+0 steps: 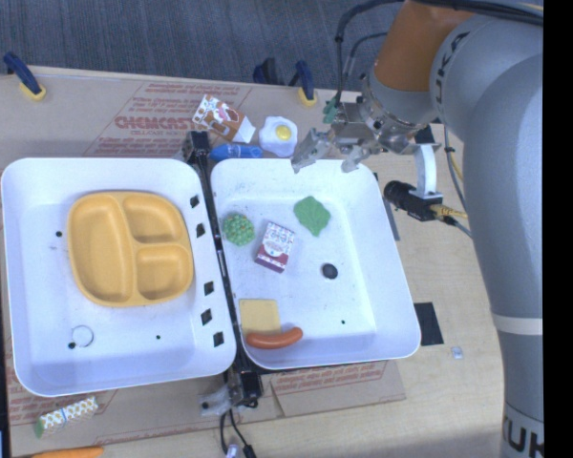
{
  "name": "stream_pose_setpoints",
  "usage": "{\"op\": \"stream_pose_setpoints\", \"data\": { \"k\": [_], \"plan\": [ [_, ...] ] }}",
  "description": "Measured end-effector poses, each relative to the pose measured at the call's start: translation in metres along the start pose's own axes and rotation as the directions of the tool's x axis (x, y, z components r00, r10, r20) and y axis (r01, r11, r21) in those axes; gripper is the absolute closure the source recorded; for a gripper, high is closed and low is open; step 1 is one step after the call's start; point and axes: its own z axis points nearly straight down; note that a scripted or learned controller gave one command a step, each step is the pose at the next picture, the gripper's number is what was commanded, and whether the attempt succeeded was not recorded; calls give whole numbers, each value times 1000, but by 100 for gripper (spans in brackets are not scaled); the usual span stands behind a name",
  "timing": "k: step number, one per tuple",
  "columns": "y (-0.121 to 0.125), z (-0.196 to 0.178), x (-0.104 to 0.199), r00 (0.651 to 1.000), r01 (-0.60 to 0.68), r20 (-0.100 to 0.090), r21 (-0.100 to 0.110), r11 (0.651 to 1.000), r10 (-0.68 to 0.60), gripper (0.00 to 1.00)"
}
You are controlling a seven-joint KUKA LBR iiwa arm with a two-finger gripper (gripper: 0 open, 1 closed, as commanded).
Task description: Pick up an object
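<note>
Gripper (pixel 327 156) hovered over the right bin's (pixel 387 284) far edge, fingers spread and holding nothing. Green leaf (pixel 312 215) sat just below it, carton (pixel 275 247) nearer the middle.

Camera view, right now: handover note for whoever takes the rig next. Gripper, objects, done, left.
Gripper: open, nothing between its fingers, over the far rim of the right bin.
Right bin holds: green leafy piece, green ball, small carton, small dark disc, yellow block, sausage.
Left bin: yellow divided tray.
Beyond the bins, on the cardboard: fried egg toy, snack packet.
Done: nothing picked.
Left: descend, grasp, lift. The green leafy piece lies nearest the gripper.
</note>
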Motion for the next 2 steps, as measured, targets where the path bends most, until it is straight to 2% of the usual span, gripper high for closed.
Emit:
{"op": "stream_pose_setpoints", "data": {
  "k": [1, 2],
  "plan": [
    [-25, 121, -4, 992, 128, -1, 2, 992, -128, 0],
    [-63, 150, 27, 1000, -6, -1, 1, 1000, 6, 0]
  ]
}}
